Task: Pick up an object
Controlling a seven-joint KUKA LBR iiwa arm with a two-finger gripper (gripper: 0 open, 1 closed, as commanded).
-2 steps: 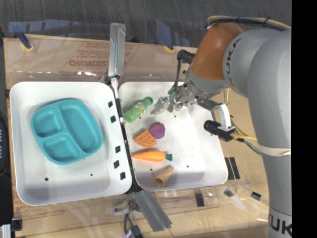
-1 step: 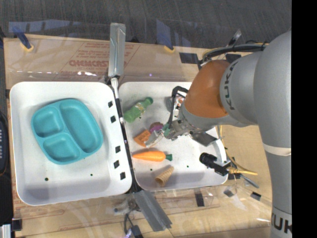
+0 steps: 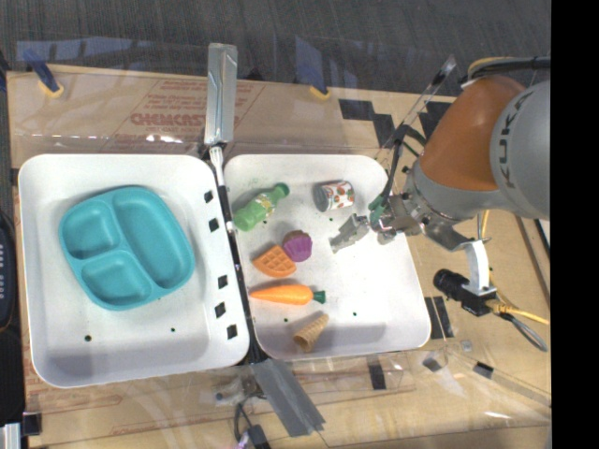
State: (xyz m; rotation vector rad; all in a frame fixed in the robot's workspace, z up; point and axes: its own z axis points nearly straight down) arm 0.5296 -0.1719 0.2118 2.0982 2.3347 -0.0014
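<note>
- The arm enters from the right of the frame, its orange band upper right, and the gripper [image 3: 348, 233] hangs over the right bin's [image 3: 398, 307] middle right; the fingers stand slightly apart with nothing between them.
- Near edge of that bin: an ice-cream cone [image 3: 311, 329] lying on its side, then an orange carrot [image 3: 284, 295] with a green stem.
- Mid-bin, left of the gripper: a waffle-like orange piece [image 3: 273, 262] touching a purple toy [image 3: 298, 246].
- Farther back: a green bottle [image 3: 257, 208] and a small can [image 3: 334, 195], both on their sides.
- The left bin [image 3: 56, 344] holds a teal divided plate [image 3: 126, 245].
</note>
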